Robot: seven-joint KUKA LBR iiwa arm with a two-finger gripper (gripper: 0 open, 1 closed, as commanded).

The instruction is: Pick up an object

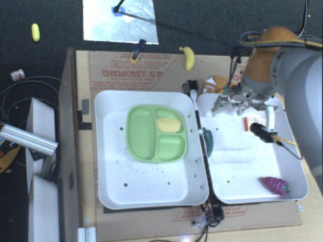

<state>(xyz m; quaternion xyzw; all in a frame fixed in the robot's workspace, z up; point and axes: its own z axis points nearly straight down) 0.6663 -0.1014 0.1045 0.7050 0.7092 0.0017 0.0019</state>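
Arm hovers over right bin (pixel 292 180), no object taken yet

The claw (pixel 237 105) hangs at that bin's far edge; its grip cannot be told. A clean pick means dropping squarely over one target, likeliest the purple grape bunch (pixel 274 185) lying alone in the near corner. Counted: two white bins, one green divided tray (pixel 146 135) in the left bin (pixel 116 185) holding one yellow piece (pixel 169 124), one teal item (pixel 207 140), one banana (pixel 189 58) on the worktop (pixel 146 69).

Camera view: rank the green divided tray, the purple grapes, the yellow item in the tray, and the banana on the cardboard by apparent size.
1. green divided tray
2. yellow item
3. purple grapes and banana: too alike to rank.
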